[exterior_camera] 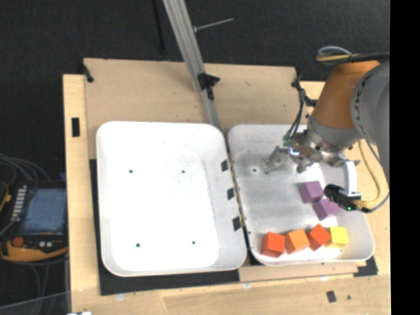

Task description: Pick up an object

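Just purple block (pixel 310 190) below hand (pixel 287 161) (apart)

Robotics lab: plywood bench (pixel 164 90), two white bins (pixel 164 195), cabling, dark floor.

- Two white bins: left bin (pixel 118 176), right bin (pixel 262 195).
- Two purple blocks (pixel 311 191) and (pixel 325 208).
- Along near wall: red-orange block (pixel 273 243), orange block (pixel 297 240), red-orange block (pixel 319 235), yellow block (pixel 338 235).
- Grey arm (pixel 371 104), orange band (pixel 338 100).
- Tan bench (pixel 157 87); black floor (pixel 65 25).
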